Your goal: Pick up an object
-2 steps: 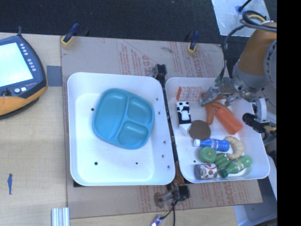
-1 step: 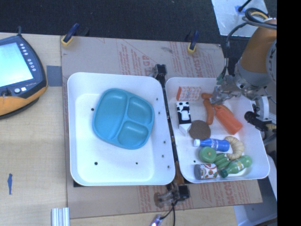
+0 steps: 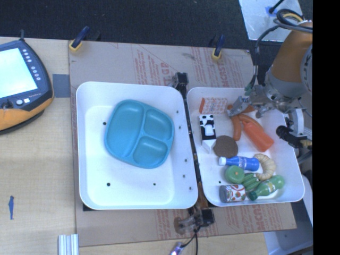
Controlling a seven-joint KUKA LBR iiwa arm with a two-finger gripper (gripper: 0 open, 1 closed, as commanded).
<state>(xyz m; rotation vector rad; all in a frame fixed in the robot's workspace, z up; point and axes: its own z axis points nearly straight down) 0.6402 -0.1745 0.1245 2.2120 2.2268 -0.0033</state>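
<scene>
An orange carrot-shaped toy is seen in the right bin, near its top. Its long side runs slantwise, from upper left down to lower right. The gripper is held just above its upper end. How far the fingers are spread cannot be told.

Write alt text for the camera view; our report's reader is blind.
The arm's tool hovers over the right bin, above an orange object among small toys. The left bin holds a blue divided plate.
</scene>
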